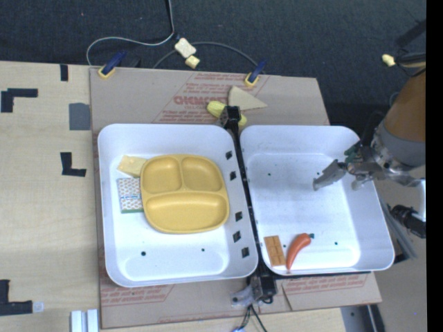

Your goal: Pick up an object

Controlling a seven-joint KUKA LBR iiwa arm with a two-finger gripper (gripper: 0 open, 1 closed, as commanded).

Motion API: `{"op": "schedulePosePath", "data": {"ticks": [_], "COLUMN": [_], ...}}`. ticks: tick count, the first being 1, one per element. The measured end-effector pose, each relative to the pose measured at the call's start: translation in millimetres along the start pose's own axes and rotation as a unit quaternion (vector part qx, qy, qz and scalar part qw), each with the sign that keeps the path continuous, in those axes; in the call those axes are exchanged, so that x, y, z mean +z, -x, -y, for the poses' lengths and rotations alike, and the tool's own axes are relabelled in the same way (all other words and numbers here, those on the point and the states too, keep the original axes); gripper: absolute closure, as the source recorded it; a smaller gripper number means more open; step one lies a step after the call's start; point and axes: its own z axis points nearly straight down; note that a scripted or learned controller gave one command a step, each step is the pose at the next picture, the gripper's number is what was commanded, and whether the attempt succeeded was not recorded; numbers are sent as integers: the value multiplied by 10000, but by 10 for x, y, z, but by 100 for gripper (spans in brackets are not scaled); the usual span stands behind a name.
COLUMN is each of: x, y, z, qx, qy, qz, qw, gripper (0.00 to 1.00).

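Orange chili pepper lies near the front edge of the right bin, just beside a small tan block, while the gripper hangs over that bin's far right side, well apart from the pepper, and whether it is open I cannot tell.

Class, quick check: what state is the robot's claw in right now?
Claw: cannot be told. It hangs over the right bin, apart from the chilli, with nothing seen in it.
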Motion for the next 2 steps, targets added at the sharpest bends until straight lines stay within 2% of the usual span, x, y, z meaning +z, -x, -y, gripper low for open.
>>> {"op": "schedulePosePath", "data": {"ticks": [1, 2], "x": [1400, 78], "y": [-476, -78], "z": [414, 144], "qx": [-9, -8], "qy": [-54, -11], "qz": [-24, -12], "qw": [10000, 10000], "gripper": [0, 0]}}
